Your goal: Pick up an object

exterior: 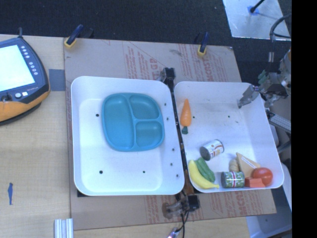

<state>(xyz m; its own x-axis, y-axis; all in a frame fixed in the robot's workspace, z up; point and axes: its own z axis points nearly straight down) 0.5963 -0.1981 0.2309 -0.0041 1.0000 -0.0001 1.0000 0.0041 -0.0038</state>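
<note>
Camera view has my gripper [246,99] over the right bin's [224,114] far right corner; whether my jaws are apart, I cannot tell. Carrot [185,113] lies well left.

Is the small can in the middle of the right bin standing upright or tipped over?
Tipped over. The can lies on its side on the right bin floor, one round end facing the camera, its label wrapping sideways.

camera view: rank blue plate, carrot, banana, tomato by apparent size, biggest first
1. blue plate, by far the largest
2. banana and carrot: similar length as seen, too close to rank, and the banana is partly covered by a green vegetable
3. tomato, smallest
</note>
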